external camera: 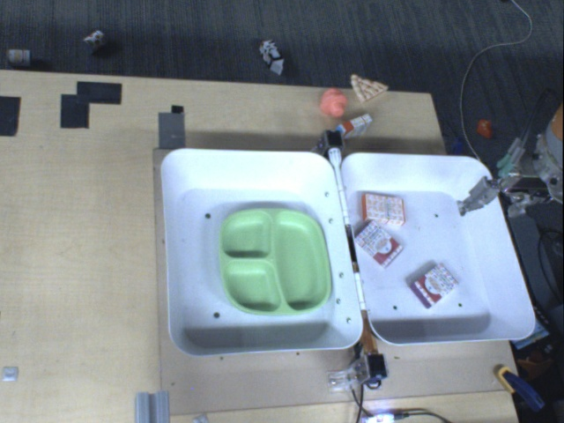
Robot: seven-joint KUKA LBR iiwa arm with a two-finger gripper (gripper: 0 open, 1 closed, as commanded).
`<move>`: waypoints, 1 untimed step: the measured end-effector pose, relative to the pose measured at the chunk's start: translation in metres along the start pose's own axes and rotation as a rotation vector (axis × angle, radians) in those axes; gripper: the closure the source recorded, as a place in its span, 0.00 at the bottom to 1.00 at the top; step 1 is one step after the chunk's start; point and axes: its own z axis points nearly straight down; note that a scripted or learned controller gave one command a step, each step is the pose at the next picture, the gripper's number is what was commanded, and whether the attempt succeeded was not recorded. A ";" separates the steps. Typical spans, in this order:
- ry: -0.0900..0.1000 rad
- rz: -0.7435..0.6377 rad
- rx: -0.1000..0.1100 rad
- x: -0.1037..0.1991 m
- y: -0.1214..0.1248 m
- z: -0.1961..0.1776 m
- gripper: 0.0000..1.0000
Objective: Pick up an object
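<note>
End effector: hovering at the right bin's far right rim; finger state cannot be told.
Targets: three small cartons are lying in that bin, the nearest to the end effector's left.
Neighbour: green tray is sitting in the left bin.

Three small red-and-white boxes flat in the right bin, apart.
</note>
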 end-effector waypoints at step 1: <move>-0.001 0.001 -0.004 0.020 -0.017 0.153 0.00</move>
